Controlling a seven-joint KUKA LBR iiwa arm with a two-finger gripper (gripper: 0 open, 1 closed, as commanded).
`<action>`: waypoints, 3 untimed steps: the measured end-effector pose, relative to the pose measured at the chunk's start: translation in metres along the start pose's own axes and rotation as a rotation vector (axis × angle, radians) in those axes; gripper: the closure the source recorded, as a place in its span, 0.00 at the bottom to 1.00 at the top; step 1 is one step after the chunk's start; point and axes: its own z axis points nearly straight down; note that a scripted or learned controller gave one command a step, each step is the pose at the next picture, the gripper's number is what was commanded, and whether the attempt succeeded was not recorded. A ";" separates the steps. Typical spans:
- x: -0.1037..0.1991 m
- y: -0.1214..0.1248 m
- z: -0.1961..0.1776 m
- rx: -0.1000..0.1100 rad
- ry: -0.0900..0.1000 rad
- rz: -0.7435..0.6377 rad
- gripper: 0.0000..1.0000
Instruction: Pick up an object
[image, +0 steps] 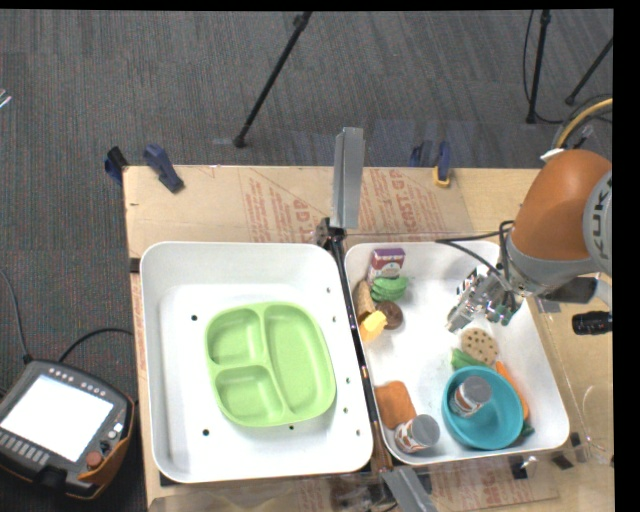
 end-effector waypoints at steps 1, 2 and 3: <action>-0.002 0.003 -0.006 -0.007 -0.011 -0.003 0.00; 0.028 -0.049 0.027 -0.009 -0.013 -0.069 0.00; -0.026 -0.001 0.028 -0.007 -0.005 0.010 0.00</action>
